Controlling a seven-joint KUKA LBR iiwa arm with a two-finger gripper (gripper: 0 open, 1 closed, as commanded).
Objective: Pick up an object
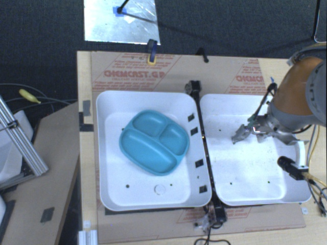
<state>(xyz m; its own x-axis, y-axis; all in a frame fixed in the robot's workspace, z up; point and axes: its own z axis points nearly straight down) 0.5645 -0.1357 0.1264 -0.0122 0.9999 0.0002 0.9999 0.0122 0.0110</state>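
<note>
A blue divided plate (153, 141) lies flat in the middle of the left white bin (110, 188). My gripper (239, 135) hangs over the right white bin (255, 193), in its upper middle, pointing left towards the divider. It is well to the right of the plate, with the wall between the bins separating them. I see nothing in the gripper. The grey arm with its orange band (299, 88) comes in from the right and covers the bin's upper right corner.
Both bins sit on a brown cardboard sheet (138, 70) on the bench. Black clips (194, 131) line the divider between the bins. A shiny metal sheet (120, 14) lies behind the bench. Aluminium framing (18, 147) stands at the far left.
</note>
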